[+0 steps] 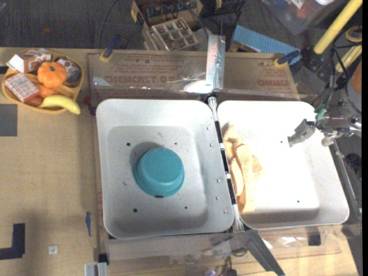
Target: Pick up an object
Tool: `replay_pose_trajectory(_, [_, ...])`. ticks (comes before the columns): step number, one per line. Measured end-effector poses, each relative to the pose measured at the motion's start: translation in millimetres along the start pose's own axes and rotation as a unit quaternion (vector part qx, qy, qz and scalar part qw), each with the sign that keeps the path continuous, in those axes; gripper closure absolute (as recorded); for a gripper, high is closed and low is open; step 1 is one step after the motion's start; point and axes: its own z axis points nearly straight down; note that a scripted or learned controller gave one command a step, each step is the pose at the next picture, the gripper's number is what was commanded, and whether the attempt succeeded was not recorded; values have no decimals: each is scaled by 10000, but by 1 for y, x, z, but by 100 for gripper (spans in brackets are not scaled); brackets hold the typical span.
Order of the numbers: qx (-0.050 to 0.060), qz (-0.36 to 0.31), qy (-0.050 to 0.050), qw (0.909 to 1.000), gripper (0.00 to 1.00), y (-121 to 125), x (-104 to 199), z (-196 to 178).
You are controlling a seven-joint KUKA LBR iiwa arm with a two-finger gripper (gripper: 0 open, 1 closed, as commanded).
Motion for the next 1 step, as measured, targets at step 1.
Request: replay_pose_trajectory(1, [3,-187,3,9998,0,-6,59,70])
